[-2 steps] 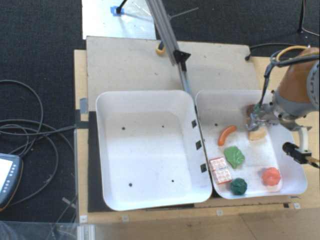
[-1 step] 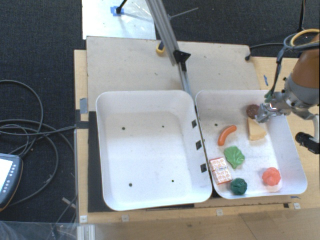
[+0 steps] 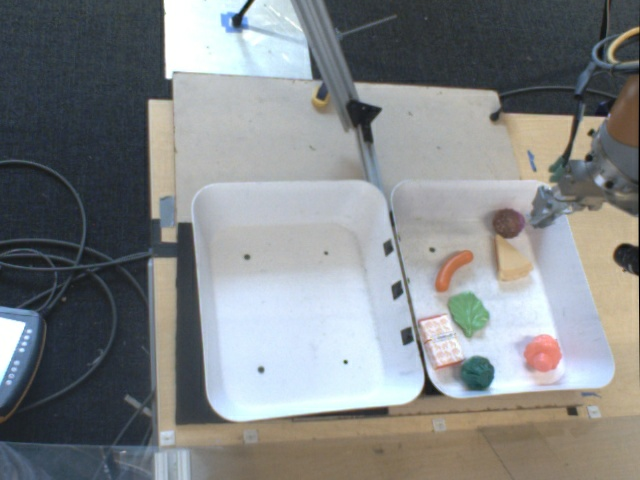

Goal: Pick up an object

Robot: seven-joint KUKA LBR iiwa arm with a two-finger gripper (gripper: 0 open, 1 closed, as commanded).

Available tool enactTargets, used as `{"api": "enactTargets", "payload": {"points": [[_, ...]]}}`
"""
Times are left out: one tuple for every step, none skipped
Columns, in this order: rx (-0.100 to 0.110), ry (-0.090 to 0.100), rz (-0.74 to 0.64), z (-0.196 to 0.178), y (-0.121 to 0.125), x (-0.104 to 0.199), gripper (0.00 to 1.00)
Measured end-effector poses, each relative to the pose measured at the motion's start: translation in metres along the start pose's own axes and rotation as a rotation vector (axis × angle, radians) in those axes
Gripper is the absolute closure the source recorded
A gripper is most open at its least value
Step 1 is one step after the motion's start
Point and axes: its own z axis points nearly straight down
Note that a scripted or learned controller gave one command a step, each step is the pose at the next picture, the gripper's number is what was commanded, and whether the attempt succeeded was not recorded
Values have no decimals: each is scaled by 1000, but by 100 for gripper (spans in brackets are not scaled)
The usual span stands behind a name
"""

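Note:
The right bin (image 3: 430,208) holds several toy foods: a dark purple ball (image 3: 508,222), a tan cheese wedge (image 3: 514,260), an orange sausage (image 3: 453,269), a green leaf (image 3: 469,313), a small red-and-white box (image 3: 440,340), a dark green lump (image 3: 477,372) and a red-orange tomato (image 3: 542,354). My gripper (image 3: 546,208) hangs at the bin's upper right edge, just right of the purple ball, with nothing visible in it. Its fingertips are too small and blurred to read.
The left bin (image 3: 215,268) sits beside the right one, sharing a middle wall. A slanted metal pole (image 3: 335,58) crosses the board behind the bins. Cables and a pendant (image 3: 15,353) lie on the dark floor at left.

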Motion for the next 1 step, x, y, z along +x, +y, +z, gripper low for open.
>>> {"api": "enactTargets", "payload": {"points": [[4, 2, 0, -10, 1, 0, 100]]}}
